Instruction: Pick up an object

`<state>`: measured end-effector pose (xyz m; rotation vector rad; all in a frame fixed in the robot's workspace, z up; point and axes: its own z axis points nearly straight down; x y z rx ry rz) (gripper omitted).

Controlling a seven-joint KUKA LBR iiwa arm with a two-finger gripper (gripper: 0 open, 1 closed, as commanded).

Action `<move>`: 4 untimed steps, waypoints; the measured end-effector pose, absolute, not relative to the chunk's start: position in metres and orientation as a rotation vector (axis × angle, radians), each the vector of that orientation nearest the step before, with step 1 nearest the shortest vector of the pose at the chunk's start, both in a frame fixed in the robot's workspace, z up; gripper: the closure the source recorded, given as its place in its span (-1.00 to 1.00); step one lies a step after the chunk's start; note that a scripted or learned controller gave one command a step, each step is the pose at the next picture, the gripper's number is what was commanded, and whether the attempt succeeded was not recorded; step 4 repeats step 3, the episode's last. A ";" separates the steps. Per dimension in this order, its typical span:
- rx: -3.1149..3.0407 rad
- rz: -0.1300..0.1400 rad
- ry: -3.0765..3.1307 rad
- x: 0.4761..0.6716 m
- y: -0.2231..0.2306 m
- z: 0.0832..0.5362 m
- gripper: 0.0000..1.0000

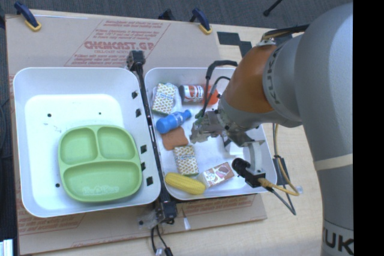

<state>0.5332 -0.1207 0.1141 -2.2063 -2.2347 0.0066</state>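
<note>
The right bin [252,186] holds several small items. At the back lie a patterned packet [164,98] and a red can [192,93]. A blue bottle [173,122] lies in the middle, with a brown block [174,139] just in front of it. Nearer the front are a second patterned packet [186,160], a yellow banana-like piece [185,183] and a small printed box [218,174]. My gripper [201,130] hangs low over the middle of this bin, just right of the blue bottle and the brown block. The wrist hides what lies under it.
The left bin [36,87] holds a green divided plate [99,162]. A black clamp strip [146,129] runs between the two bins. The bulky grey arm [312,87] with its orange band covers the right bin's right side. Cables trail near the front right corner [282,186].
</note>
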 end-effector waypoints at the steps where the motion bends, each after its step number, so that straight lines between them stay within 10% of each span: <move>1: -2.218 0.001 -2.226 0.493 -0.168 0.199 1.00; 2: -2.217 0.000 -2.228 0.561 -0.183 0.224 1.00; 3: -2.216 0.001 -2.227 0.561 -0.183 0.224 -1.00; 4: -2.216 0.001 -2.227 0.561 -0.183 0.224 -1.00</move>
